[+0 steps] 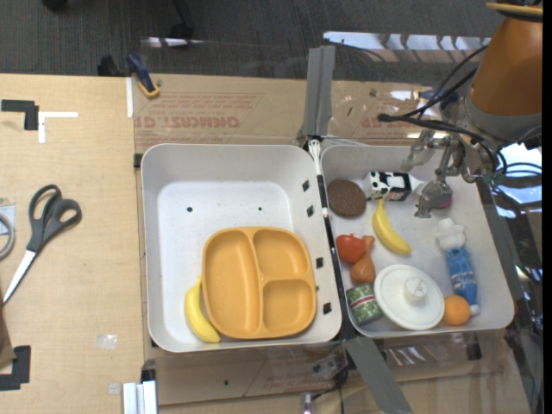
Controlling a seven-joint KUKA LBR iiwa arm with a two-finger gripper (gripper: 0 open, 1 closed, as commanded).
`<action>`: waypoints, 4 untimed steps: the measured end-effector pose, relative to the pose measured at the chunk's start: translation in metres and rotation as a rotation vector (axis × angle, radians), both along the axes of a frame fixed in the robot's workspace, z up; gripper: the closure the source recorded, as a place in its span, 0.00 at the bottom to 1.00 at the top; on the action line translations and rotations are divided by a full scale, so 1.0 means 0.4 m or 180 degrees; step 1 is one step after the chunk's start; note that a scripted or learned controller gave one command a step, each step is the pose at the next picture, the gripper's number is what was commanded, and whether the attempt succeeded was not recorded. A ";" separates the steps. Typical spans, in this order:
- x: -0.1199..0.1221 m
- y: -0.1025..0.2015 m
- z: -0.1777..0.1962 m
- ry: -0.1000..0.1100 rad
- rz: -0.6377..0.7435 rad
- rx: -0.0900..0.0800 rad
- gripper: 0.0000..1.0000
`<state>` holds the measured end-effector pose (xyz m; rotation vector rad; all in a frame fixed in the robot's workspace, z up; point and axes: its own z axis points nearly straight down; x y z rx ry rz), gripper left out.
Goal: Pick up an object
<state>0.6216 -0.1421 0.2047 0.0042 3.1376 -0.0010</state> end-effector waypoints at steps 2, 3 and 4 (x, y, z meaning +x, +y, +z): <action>0.017 0.054 -0.238 -0.0103 -0.0811 -0.0005 0.00; 0.025 0.051 -0.204 -0.0150 -0.0807 -0.0015 1.00; -0.028 0.120 -0.278 0.0001 -0.1468 0.0004 1.00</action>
